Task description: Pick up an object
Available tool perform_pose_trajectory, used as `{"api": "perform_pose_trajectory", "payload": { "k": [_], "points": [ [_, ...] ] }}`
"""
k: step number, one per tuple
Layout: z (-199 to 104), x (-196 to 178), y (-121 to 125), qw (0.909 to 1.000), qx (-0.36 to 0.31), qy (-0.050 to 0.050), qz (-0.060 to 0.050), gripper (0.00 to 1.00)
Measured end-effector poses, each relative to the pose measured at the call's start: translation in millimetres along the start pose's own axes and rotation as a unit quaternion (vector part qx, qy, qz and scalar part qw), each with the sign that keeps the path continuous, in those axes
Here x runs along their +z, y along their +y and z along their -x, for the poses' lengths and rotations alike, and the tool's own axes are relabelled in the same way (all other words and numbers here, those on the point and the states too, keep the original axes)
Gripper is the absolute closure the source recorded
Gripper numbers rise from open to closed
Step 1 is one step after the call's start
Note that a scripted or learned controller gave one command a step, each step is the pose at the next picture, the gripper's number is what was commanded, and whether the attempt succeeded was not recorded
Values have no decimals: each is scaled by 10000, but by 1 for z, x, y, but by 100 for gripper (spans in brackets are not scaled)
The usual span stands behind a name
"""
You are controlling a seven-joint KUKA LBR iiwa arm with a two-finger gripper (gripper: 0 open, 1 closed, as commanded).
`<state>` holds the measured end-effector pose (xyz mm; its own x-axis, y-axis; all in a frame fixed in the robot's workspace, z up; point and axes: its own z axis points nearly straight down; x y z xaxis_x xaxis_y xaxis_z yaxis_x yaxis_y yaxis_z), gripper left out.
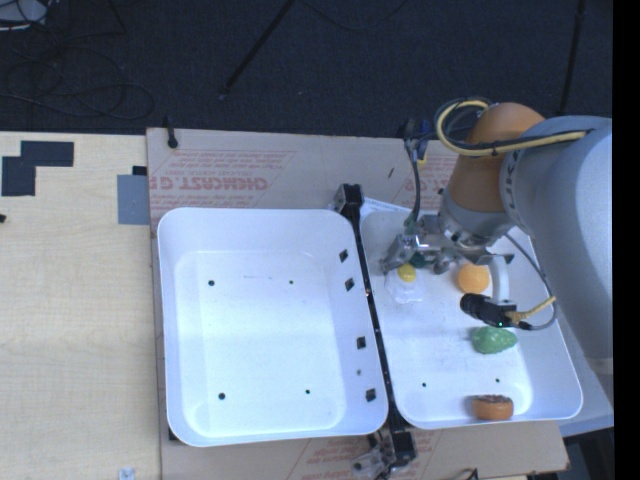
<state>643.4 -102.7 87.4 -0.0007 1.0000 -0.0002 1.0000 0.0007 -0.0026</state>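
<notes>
My gripper is down in the back left part of the right bin, under the orange band of the arm. A small yellow object lies right at its tip, above a pale clear object on the bin floor. Further right are an orange ball, a green lump and, near the front wall, an orange-brown piece. Whether the yellow object sits between the fingers is hidden by the gripper body.
The left bin stands beside the right one, with a black divider rail between them. A black cable end hangs from the arm over the green lump. The grey arm covers the right bin's back right corner.
</notes>
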Motion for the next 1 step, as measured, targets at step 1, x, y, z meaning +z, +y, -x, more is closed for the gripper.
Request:
{"api": "perform_pose_trajectory", "payload": {
  "k": [1],
  "points": [
    [0,0,0,10000,0,0,0,0]
  ]
}}
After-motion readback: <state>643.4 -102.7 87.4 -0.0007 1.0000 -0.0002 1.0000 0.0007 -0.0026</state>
